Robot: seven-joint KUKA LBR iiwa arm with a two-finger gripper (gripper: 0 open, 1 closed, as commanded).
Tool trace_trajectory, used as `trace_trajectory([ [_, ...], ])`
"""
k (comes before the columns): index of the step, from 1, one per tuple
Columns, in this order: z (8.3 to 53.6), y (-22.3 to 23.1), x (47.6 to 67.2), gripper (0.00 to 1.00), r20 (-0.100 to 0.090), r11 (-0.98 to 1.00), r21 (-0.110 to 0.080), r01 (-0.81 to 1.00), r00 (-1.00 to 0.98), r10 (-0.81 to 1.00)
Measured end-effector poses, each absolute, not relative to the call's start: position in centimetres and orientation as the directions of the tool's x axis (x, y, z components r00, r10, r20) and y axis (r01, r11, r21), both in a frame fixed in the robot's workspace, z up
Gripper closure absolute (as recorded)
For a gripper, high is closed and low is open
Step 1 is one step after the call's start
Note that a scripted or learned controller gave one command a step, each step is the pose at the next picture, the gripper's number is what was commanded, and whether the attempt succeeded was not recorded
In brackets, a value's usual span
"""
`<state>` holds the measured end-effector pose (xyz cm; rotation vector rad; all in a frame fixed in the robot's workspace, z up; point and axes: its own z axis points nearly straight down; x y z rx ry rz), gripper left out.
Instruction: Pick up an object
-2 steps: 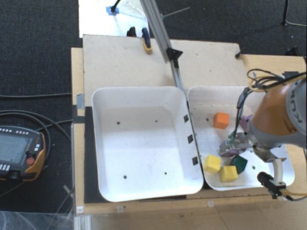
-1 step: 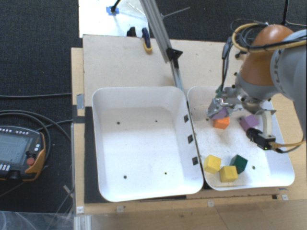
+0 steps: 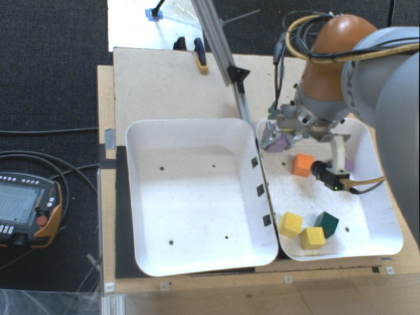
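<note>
The arm reaches in from the right and bends down over the back left corner of the right bin. The end effector sits low at that corner, just beside the wall that the two bins share. A purple block shows at its tip, partly hidden by the metal of the wrist. Whether the end effector is open, closed, or gripping that block cannot be told from this view.

Other things in the right bin:
- An orange block lies near the middle, just right of the purple block.
- A black unit with a green light, mounted on the wrist, hangs beside the orange block and covers part of the bin floor.
- Two yellow blocks lie near the front wall, close to each other.
- A dark green block lies touching or just beside the second yellow block.

The left bin lies alongside, on the table.

A slanted metal pole runs from the top of the view down to the back edge of the bins, close to the end effector. A control pendant with cables lies on the dark floor at the left, well apart from the bins.
</note>
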<state>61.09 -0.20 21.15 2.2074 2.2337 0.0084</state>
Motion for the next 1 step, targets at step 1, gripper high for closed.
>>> trace_trajectory([
  [1, 18.85, 6.37, 56.97, 1.0, 0.004, 0.012, -0.005, 1.0, -0.012, 1.0],
])
